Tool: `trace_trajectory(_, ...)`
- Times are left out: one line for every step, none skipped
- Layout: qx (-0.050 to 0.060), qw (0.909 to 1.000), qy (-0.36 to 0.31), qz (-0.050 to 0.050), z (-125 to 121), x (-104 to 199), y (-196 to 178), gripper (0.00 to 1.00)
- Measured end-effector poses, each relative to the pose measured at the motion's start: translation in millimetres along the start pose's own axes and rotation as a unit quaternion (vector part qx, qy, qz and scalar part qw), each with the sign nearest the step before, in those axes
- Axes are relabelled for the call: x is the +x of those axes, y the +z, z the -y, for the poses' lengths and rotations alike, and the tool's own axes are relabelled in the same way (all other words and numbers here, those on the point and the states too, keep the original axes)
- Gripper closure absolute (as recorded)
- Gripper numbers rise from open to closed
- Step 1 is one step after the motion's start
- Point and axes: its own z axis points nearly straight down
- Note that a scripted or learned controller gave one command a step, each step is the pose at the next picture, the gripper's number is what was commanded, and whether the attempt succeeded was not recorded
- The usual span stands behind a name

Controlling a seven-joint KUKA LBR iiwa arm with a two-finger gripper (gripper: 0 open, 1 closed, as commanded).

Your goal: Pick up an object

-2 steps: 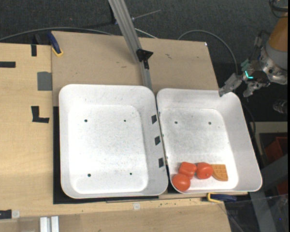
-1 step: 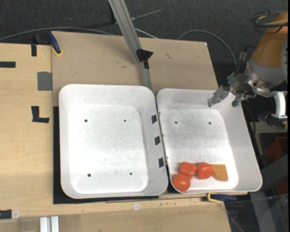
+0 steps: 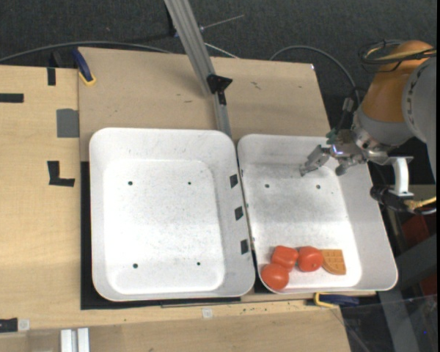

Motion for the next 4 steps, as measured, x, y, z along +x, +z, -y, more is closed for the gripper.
trace_trajectory(0.0,1.0,0.0,0.0,1,1,55,0.0)
trace_trajectory(-0.002,1.0,-0.001,0.0,0,2,41,1.0)
trace_trajectory(-0.006,1.0,0.0,0.001,9,4,-13,1.0)
trace_trajectory(-0.007,1.0,-0.001,0.001,0,12,-69,1.0)
